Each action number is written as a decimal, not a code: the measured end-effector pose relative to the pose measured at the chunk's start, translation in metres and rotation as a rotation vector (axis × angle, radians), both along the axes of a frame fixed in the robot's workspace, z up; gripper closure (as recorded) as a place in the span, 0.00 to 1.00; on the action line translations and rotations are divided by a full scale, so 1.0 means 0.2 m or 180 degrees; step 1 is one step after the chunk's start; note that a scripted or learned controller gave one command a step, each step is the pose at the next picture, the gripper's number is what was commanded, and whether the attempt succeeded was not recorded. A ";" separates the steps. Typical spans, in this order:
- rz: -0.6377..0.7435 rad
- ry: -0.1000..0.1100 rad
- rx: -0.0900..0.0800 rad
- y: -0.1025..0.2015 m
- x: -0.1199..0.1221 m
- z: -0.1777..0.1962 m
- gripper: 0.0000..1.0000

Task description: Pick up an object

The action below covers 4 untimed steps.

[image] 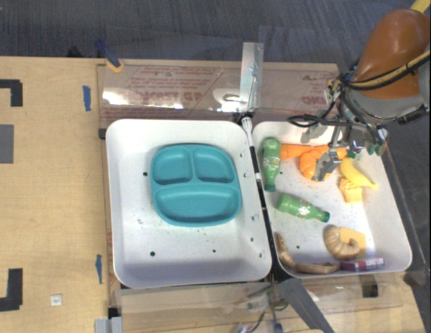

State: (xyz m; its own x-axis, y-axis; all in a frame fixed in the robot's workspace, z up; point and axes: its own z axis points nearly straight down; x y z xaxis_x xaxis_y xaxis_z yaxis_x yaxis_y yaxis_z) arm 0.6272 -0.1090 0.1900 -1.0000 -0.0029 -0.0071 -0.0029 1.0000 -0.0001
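My gripper point(329, 165) hangs low in the upper part of the right bin point(389, 214), right over an orange toy point(307, 155) and beside a yellow toy point(354, 179). An upright green bottle point(271, 162) stands at the bin's left wall. A second green bottle point(302, 209) lies on its side in the middle. A tan croissant-shaped toy point(342, 240), a purple marker point(361, 263) and a brown curved piece point(302, 263) lie near the front edge. From this angle nothing can be made out held in the gripper.
The left bin point(125, 241) holds a teal divided plate point(195, 184). A clear upright divider point(251, 82) stands behind the seam between the bins. Cables hang from the wrist point(354, 116) over the right bin's back edge.
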 end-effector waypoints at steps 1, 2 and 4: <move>0.0149 -0.0101 -0.0019 -0.01 0.12 -0.37 0.00; -0.0075 -0.0128 -0.0010 0.00 0.13 -0.41 0.00; -0.0188 -0.0049 -0.0003 -0.01 -0.01 -0.43 1.00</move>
